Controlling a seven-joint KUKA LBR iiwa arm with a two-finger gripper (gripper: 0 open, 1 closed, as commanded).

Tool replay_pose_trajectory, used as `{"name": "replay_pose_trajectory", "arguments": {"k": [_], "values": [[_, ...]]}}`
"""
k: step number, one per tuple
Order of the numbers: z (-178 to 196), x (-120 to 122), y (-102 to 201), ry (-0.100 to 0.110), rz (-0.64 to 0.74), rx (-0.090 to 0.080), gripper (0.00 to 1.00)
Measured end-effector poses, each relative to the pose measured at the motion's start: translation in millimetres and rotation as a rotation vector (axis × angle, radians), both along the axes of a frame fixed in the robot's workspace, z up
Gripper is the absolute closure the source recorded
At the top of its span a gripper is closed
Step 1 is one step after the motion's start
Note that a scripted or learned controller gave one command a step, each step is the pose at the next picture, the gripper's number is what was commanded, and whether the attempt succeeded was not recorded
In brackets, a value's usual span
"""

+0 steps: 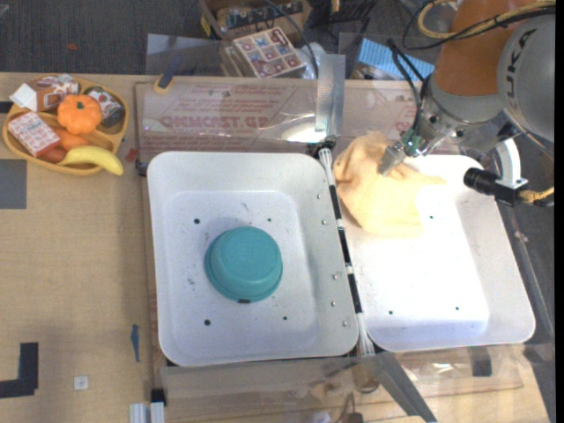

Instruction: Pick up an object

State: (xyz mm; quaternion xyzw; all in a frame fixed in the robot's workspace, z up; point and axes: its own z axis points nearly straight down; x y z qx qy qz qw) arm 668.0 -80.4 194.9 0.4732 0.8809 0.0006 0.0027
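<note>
two white bins side by side; left bin [176, 192] holds a teal bowl [244, 263] turned upside down near its middle. right bin [458, 315] holds a pale yellow cloth [383, 199] bunched in its far left corner, up against the divider between the bins. the arm [480, 42] reaches in from the right, and the gripper [390, 159] is down at the cloth's upper edge, tip touching or pressed into the folds — whether the jaws are spread or closed on fabric i cannot tell; the tip is too small and blends with the cloth. judgement: cloth is soft, light, limp; it will drape and may slip out if only a thin layer is pinched. best hold looks like a raised fold near the top of the heap, not the flat spread toward the bin's middle.
</note>
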Motion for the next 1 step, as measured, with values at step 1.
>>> {"name": "replay_pose_trajectory", "arguments": {"k": [1], "values": [[4.6, -0.2, 6.1, -0.001, 0.068, -0.001, 1.00]]}}
